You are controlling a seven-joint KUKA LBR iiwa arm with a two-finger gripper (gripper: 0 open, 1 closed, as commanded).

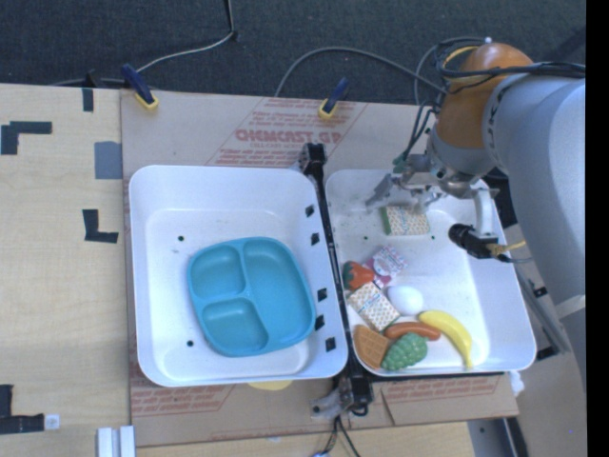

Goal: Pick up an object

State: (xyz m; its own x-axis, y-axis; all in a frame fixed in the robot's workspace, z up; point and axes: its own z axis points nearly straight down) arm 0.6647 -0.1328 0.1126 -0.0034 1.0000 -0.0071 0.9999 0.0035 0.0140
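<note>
Tray first, far off to my left in the other bin, blue with three wells; it is well apart from my claw and plays no part in the coming move. Between that bin and mine runs the dark divider.

My claw hangs at the back of the right bin, tips pointing down toward the floor of it. Whether my fingers stand apart or together I cannot tell from this slant; nothing shows between them, so I judge I hold nothing.

Just below my claw, toward the bin's front and nearly touching the tips, lies the packet, green and white, flat, its long side running left to right. That is the nearest thing and the one I would go for: a short drop, closing across its short side.

Farther toward the front lie the wrapper, egg, cracker and banana, crowded together.
</note>
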